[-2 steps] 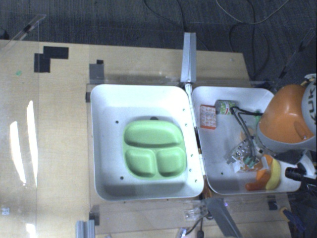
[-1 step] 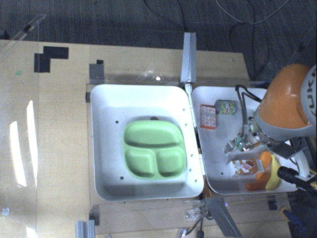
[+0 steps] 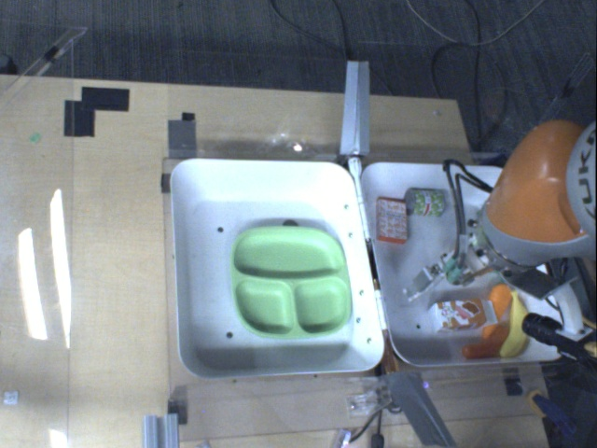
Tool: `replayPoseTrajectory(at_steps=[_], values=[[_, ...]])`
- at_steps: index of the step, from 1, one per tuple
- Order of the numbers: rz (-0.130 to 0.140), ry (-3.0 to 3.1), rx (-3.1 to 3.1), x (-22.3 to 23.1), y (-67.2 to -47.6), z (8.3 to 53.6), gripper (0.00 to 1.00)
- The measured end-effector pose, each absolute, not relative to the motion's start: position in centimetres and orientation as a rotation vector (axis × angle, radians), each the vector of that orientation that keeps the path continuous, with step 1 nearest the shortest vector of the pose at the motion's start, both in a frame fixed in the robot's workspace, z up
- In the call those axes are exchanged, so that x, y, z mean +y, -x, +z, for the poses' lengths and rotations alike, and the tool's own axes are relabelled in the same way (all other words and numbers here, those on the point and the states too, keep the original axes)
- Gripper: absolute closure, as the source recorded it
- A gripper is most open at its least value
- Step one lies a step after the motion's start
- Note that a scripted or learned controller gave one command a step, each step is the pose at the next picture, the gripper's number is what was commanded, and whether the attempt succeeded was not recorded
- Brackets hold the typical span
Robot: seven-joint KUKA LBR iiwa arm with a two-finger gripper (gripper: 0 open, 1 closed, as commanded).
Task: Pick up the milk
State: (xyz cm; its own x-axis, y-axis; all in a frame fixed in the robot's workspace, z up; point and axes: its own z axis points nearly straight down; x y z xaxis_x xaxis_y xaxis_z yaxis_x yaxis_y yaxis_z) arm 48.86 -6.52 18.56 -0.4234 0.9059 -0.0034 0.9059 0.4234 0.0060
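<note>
A small white carton with red-brown print, which looks like the milk (image 3: 461, 315), lies on its side near the front of the right bin (image 3: 410, 343). My gripper (image 3: 431, 281) hangs over the middle of that bin, just above and to the left of the carton, with no object visibly in it. The arm's orange band (image 3: 541, 189) and grey wrist cover the bin's right part.
A red-and-white packet (image 3: 392, 219) and a green can (image 3: 426, 202) lie at the back of the right bin. An orange (image 3: 501, 299), a banana (image 3: 515, 332) and a carrot-like piece (image 3: 478, 348) crowd the front right corner. The left bin (image 3: 201, 250) holds a green divided tray (image 3: 289, 280).
</note>
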Motion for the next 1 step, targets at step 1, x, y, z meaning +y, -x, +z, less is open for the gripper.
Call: replayPoseTrajectory(at_steps=[1], values=[[0.003,-1.794,2.575,-11.34,-48.8,9.4,0.0]])
